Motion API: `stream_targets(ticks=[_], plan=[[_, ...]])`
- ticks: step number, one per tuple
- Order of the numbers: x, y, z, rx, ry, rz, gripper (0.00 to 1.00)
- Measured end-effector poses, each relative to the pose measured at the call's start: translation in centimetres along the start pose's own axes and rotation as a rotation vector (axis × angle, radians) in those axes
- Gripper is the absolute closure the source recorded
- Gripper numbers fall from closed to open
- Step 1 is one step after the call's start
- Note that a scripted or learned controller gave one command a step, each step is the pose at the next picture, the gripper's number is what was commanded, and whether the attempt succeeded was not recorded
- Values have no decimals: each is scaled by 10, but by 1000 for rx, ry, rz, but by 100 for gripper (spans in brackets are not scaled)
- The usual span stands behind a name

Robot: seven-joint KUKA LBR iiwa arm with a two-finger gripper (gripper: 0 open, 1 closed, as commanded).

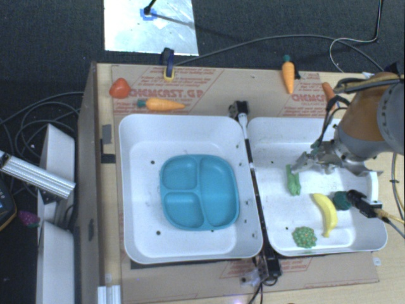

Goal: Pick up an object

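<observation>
The left bin holds a blue divided plate with three compartments, sitting flat near its middle. The right bin holds four toys: a green bean-like vegetable lying near the left wall, a yellow banana toward the front, a green broccoli floret by the front rim, and a small dark teal piece just beside the banana.

My gripper hangs over the right bin, its metal fingers spread and pointing toward the green vegetable, just above its upper end, with nothing between them. Whether a fingertip touches that vegetable I cannot tell. My wrist blurs into the frame's right side, and the dark teal piece is too small to identify.
</observation>
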State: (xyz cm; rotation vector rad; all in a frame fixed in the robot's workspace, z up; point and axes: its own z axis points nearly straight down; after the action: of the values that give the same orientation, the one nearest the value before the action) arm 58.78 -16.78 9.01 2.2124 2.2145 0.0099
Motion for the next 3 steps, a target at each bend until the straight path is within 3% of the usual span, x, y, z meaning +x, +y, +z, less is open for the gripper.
stream_targets(ticks=[1,2,3], plan=[[49,-16,0,-2,1,-1,0],[79,-38,-5,12,4,-2,0],[13,18,-69,8,1,-1,0]])
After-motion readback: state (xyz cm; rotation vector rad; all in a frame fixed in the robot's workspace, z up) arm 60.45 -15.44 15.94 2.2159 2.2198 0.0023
